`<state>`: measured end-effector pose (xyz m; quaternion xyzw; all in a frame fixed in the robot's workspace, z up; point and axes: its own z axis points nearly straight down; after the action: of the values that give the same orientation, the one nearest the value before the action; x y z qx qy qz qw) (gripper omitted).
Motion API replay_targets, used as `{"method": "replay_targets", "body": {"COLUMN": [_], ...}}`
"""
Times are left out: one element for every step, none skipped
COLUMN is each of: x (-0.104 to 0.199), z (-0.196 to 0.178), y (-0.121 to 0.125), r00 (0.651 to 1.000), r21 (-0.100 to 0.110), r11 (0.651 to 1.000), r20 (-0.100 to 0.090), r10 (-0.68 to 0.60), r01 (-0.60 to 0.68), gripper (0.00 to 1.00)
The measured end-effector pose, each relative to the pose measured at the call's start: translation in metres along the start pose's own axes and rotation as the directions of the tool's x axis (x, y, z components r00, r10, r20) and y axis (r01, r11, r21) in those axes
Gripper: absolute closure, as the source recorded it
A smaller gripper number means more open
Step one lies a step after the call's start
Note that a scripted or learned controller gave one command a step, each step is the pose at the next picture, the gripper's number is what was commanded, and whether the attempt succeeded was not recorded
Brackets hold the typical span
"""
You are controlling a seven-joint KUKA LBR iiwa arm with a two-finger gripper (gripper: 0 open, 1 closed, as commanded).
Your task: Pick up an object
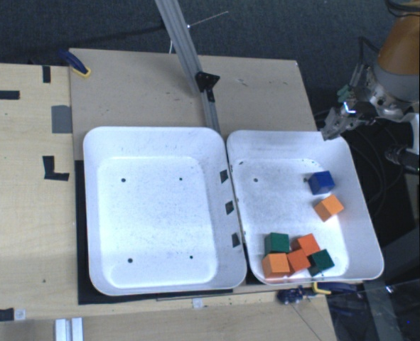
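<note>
Camera view: right bin holds three orange blocks; two green; one blue

my arm: grey and orange, cut off by the right edge.
my gripper: small and blurred; finger gap unreadable.
dark green cube: near side hidden by orange cube.
</note>
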<state>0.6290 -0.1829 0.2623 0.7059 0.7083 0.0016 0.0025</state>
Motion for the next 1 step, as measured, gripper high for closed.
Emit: {"method": "replay_targets", "body": {"x": [0.0415], "z": [-0.0022], "y": [-0.0199], "r00": [1.000], "r21": [0.007], "r11": [1.000], "r20": [-0.003], "r10": [-0.001], "r01": [0.001], "gripper": [1.00]}}
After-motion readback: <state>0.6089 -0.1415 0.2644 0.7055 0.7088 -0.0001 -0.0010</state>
